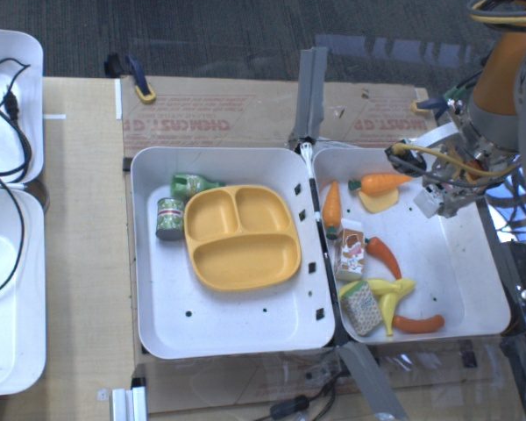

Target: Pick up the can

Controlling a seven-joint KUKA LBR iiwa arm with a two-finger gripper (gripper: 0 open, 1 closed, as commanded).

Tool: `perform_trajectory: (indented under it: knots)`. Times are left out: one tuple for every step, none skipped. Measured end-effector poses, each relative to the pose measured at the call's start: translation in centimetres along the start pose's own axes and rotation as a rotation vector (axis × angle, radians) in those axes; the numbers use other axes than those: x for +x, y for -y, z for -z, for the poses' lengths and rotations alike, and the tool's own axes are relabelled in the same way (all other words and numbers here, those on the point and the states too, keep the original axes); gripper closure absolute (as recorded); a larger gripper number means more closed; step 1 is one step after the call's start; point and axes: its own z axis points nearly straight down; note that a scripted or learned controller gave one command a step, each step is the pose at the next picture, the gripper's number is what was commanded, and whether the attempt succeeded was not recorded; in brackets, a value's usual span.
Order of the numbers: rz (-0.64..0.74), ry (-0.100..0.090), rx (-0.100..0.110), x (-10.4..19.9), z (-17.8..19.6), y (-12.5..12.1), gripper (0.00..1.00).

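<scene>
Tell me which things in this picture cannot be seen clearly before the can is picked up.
- can: label print too small to read in the camera view.
- green bottle: lower edge hidden by the yellow plate.
- end effector: finger state hidden among cables and wrist parts.
- small carton: print too small.

My arm (500, 77) shows a broad orange band on grey. Yellow and black cables (438, 154) loop around its wrist. The gripper (434, 202) is pale grey.
</scene>
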Motion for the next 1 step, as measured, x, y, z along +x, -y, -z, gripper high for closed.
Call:
perform_trajectory:
  knots:
    - [0.004, 0.005, 0.001, -0.05, 0.72, -0.01, 1.00]
